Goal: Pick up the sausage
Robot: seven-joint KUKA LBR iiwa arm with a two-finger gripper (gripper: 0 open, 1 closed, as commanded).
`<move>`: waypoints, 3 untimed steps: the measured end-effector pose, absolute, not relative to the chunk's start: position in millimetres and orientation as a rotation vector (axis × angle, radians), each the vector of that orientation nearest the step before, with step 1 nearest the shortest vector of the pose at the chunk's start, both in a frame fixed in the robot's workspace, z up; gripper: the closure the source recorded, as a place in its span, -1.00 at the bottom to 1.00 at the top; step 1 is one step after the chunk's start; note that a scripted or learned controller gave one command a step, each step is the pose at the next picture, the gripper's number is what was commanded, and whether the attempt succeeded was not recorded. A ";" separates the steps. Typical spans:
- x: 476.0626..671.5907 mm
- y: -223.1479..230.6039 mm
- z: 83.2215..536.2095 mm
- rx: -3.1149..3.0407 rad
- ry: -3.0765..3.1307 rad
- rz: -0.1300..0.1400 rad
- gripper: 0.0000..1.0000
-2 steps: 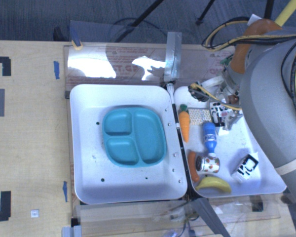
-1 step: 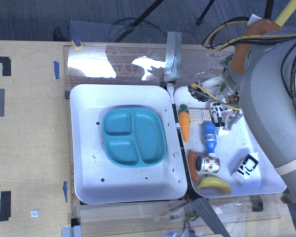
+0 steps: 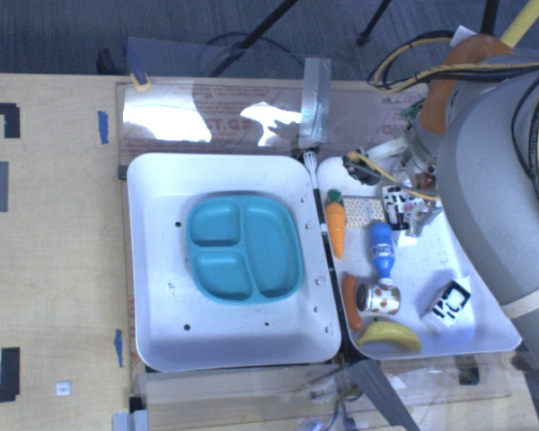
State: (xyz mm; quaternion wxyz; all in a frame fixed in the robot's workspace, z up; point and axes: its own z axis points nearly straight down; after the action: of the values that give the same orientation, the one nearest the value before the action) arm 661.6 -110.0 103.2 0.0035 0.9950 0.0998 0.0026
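The sausage (image 3: 349, 303), a short reddish-brown link, lies along the left wall of the right bin (image 3: 485, 330), just left of a small round cup (image 3: 378, 299). My gripper (image 3: 401, 209) hangs over the back part of the right bin, beside the top of a blue bottle (image 3: 383, 249). It is well behind the sausage and apart from it. The grey arm (image 3: 499, 169) covers the bin's right side.
An orange carrot (image 3: 336, 227) lies by the left wall behind the sausage. A banana (image 3: 388, 334) rests at the front edge, and a black-and-white box (image 3: 449, 302) sits to the right. The left bin (image 3: 153, 241) holds a teal divided plate (image 3: 245, 247).
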 end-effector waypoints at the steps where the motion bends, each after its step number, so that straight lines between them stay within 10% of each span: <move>1: 661.7 -110.0 103.2 3.119 0.313 0.008 -1.00; 3: 661.7 -110.0 103.1 3.119 0.313 0.008 -1.00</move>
State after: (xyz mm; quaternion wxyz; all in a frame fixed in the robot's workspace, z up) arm 661.7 -110.0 103.1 0.0035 0.9950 0.0997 0.0027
